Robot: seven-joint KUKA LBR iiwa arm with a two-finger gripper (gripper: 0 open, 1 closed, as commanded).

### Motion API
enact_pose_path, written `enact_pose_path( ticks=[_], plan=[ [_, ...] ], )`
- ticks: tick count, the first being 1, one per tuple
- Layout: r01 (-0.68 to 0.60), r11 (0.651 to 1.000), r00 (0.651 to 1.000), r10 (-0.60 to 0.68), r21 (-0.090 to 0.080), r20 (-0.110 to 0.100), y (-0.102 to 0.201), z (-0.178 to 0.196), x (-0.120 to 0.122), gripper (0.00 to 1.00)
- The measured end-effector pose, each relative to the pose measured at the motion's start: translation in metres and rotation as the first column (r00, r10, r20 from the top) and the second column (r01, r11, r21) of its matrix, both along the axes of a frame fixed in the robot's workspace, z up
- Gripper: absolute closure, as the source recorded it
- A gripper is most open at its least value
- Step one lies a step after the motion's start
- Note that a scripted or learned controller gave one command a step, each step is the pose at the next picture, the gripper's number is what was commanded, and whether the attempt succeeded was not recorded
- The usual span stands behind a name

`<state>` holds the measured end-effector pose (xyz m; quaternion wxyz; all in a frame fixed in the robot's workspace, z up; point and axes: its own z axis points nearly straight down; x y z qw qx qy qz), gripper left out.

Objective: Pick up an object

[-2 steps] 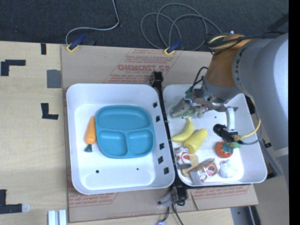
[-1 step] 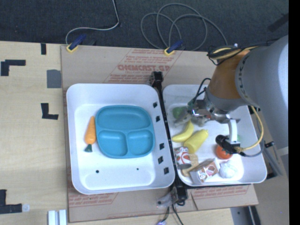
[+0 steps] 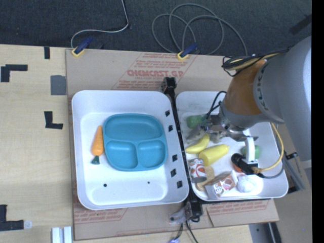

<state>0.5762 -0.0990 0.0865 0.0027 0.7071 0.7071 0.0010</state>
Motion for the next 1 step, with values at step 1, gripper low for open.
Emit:
enact_pose_path(
  ticks=[1],
  plan=[
    [0.0,1.0,1.0,0.0,-0.001,0.001,-0.0005,0.0097,0.0003,1.0]
  ],
)
